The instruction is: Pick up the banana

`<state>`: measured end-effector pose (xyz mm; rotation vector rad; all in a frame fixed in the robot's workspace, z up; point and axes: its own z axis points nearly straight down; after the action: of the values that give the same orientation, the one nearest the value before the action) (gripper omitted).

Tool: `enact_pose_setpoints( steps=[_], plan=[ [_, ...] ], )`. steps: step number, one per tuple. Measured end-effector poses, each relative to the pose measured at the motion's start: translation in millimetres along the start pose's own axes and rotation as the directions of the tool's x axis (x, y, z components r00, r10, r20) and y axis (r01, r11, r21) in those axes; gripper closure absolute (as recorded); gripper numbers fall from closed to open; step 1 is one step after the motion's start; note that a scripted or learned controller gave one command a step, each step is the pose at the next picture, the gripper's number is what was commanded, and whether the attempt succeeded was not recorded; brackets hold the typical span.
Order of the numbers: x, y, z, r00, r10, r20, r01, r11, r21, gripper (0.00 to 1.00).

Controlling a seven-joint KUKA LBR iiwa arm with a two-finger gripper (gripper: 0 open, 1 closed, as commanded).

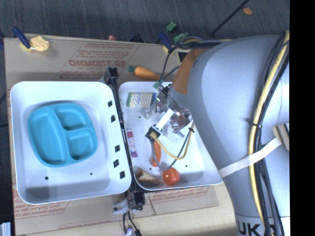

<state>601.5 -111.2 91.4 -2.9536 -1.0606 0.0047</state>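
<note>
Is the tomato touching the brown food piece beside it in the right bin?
Cannot tell. In the camera view the tomato and the brown piece sit close, without a plain gap.

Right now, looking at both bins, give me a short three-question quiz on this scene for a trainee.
1. True or false: the blue divided plate lies in the view's left bin.
2. What lies beside the red round fruit in the right bin? A: a brown bread-like piece. B: a blue cup. C: a spoon.
3. Fill in: the arm reaches over the ____ bin.
Key: 1 true; 2 A; 3 right.
</note>
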Motion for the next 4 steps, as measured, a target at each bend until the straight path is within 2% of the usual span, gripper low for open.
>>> enact_pose_setpoints(
  steps=[1,2,3,4],
  plan=[
    [-126,-22,-31,0.998,0.056,0.001,-0.056,0.998,0.001,0.00],
    [-76,-58,1,0.973,-0.231,0.000,0.231,0.973,0.003,0.00],
    [10,-2,0,0.911,-0.413,0.000,0.413,0.911,0.000,0.00],
    [15,57,-27,0.837,-0.547,0.000,0.547,0.837,-0.003,0.00]
  ],
)
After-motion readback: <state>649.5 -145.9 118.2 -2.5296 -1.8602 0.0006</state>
